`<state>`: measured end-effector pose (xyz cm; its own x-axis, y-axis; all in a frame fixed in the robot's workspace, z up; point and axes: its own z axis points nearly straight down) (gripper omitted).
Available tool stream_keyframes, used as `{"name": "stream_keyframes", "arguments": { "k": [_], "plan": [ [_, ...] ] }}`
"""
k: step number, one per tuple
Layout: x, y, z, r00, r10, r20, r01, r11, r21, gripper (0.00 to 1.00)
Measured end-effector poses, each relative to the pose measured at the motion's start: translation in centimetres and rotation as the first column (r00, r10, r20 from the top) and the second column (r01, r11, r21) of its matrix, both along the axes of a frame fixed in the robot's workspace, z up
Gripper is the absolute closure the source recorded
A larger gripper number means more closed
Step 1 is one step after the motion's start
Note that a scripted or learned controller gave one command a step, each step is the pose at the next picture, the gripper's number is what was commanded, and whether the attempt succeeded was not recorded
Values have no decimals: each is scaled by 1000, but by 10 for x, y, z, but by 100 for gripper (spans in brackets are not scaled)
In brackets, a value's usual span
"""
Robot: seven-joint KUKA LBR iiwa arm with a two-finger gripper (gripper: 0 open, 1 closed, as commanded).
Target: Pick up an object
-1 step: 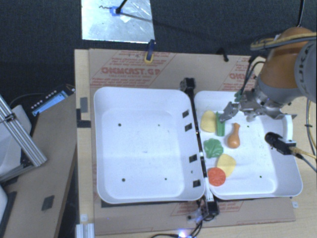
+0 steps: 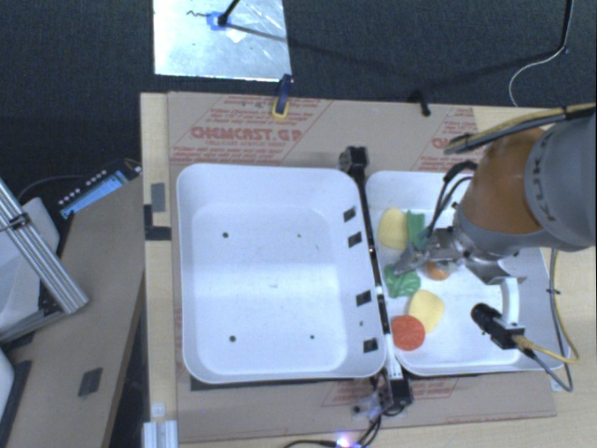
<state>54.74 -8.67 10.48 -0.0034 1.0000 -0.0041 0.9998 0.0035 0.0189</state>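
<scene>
The right bin (image 2: 457, 355) holds several small objects: a yellow piece (image 2: 393, 227) at the upper left, a green piece (image 2: 404, 282) in the middle, a second yellow piece (image 2: 426, 307) below it, a red round piece (image 2: 408, 332) near the front, and an orange piece (image 2: 437, 271) partly hidden by the arm. My gripper (image 2: 408, 266) hangs low over the green piece, reaching in from the right. From this angle the state of the gripper stays hidden.
The left bin (image 2: 270, 269) lies beside the right one, with a black divider strip (image 2: 366, 250) between them. Both rest on a cardboard sheet (image 2: 242, 131). A black cable fitting (image 2: 494, 327) sticks out from the arm over the right bin.
</scene>
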Motion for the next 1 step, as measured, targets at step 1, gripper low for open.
{"name": "stream_keyframes", "arguments": {
  "k": [1],
  "plan": [
    [-5,-3,-9,1000,-2,15,2,1000,-5,0]
  ]
}}
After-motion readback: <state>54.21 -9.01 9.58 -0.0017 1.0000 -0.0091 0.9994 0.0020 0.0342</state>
